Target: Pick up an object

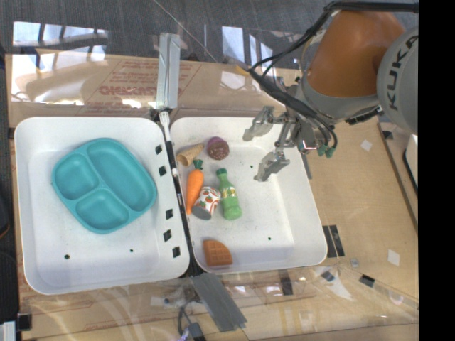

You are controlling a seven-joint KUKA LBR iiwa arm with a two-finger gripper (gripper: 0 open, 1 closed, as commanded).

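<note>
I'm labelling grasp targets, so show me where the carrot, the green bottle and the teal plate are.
carrot (pixel 195 188): camera view, middle of its orange body.
green bottle (pixel 229 199): camera view, on its body below the neck.
teal plate (pixel 146 185): camera view, on its right rim.

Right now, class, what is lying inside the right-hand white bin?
Inside the right bin: a carrot, green bottle, purple ball, cone, bread piece and small patterned toy. The gripper hangs above it.

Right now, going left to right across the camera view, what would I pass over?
Blue divided plate → orange carrot → green bottle → gripper, hanging open over the right bin with nothing between its fingers.
</note>
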